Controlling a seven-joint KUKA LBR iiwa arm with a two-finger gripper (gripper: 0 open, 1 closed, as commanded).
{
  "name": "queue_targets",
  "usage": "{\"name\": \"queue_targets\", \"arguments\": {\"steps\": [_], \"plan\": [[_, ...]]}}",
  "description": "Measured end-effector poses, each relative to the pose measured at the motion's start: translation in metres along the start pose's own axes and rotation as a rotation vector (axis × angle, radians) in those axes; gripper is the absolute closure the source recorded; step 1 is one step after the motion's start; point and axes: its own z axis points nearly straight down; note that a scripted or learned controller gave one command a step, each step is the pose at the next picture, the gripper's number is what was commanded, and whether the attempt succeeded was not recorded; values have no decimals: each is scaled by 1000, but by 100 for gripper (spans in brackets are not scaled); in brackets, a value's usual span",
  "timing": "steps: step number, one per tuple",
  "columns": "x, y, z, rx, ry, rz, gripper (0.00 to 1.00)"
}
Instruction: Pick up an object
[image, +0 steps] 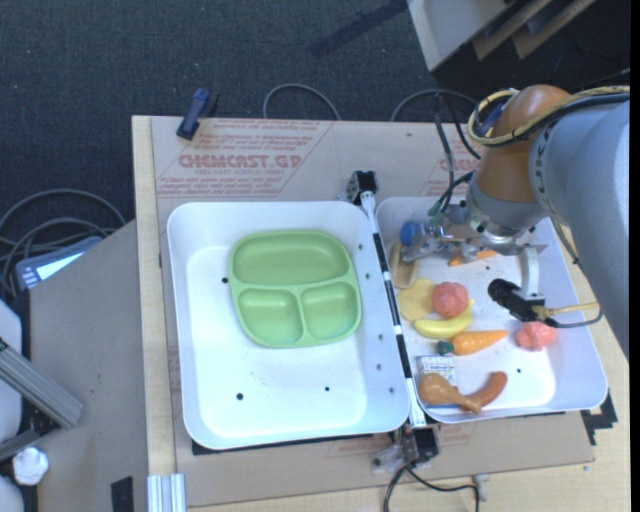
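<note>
The right bin (575, 385) holds several toy foods. Among them are a red tomato (451, 298), a yellow banana (443, 326), an orange carrot (478, 342), a pink piece (536, 336), a chicken drumstick (440, 392) and a brown sausage (491, 388). My gripper (445, 238) hangs low over the bin's far end. It is just right of a small blue object (410, 232) and above a small orange piece (470, 258). I see nothing held in it.
The left bin (200, 330) holds a green divided plate (296, 286). A tan piece (403, 268) leans by the wall between the bins. A blue clip (194, 112) lies on the board at the far left, and cables trail around the bench.
</note>
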Motion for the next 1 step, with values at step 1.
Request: {"name": "queue_targets", "arguments": {"steps": [1], "plan": [[-2,27,3,51,10,-5,0]]}}
